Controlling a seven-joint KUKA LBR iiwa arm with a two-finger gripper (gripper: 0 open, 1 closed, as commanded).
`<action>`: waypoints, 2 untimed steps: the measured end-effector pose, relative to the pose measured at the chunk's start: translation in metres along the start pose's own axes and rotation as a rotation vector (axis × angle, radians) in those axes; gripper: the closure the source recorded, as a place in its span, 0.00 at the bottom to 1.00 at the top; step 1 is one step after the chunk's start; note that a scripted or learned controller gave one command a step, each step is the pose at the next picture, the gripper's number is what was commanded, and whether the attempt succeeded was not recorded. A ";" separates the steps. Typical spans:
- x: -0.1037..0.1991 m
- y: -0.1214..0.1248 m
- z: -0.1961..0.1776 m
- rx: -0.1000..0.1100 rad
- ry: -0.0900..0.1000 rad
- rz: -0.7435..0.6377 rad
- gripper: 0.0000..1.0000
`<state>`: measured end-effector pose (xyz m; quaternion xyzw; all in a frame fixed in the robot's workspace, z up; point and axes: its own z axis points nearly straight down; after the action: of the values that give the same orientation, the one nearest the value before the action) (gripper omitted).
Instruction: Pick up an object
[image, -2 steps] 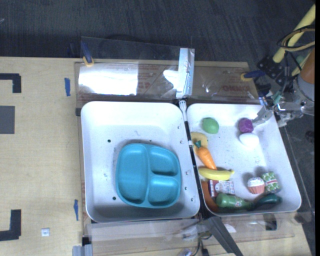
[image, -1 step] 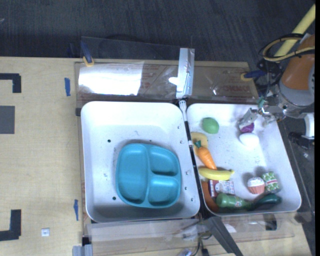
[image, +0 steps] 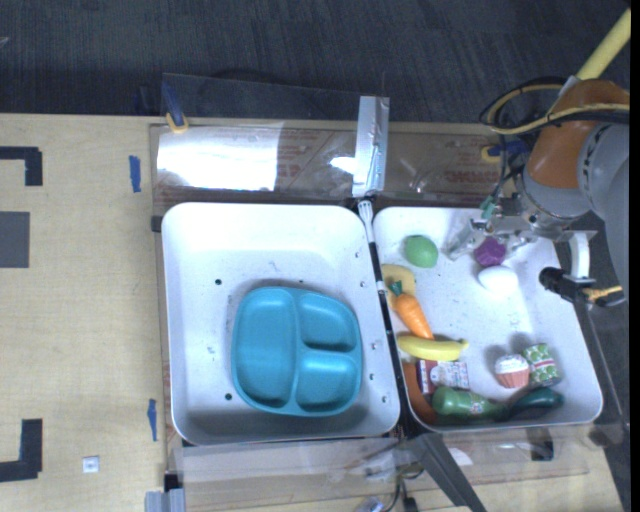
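Sitting just under the gripper (image: 487, 233) in the right bin (image: 585, 395) is a small purple object (image: 491, 252), with a white egg-shaped piece (image: 497, 278) touching its near side. Whether the purple object is actually pinched between the fingers I cannot tell from this slanted view; it may only lie below them.

Taking the purple object as landmark, a green ball (image: 421, 250) lies to its left, near the bin's dividing wall. Farther toward the camera from it are a carrot (image: 411, 311), a banana (image: 432, 347), a cupcake (image: 511, 371) and a green patterned can (image: 541, 363), and along the near wall a dark green vegetable (image: 500, 404).

The grey arm (image: 590, 160) with its orange band rises to the landmark's right. Well to the left, the other bin (image: 190, 240) holds a blue divided tray (image: 297, 349). Both bins rest on a pale wooden bench (image: 75, 300) carrying black markings and bits of blue tape. Behind the bins is dark grey flooring (image: 300, 40).
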<state>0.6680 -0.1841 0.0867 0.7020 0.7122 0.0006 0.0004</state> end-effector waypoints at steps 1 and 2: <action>0.000 0.002 -0.014 -0.007 -0.004 -0.003 1.00; 0.054 0.004 -0.140 -0.017 -0.004 -0.099 1.00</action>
<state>0.6711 -0.1296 0.2271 0.6659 0.7460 0.0053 0.0077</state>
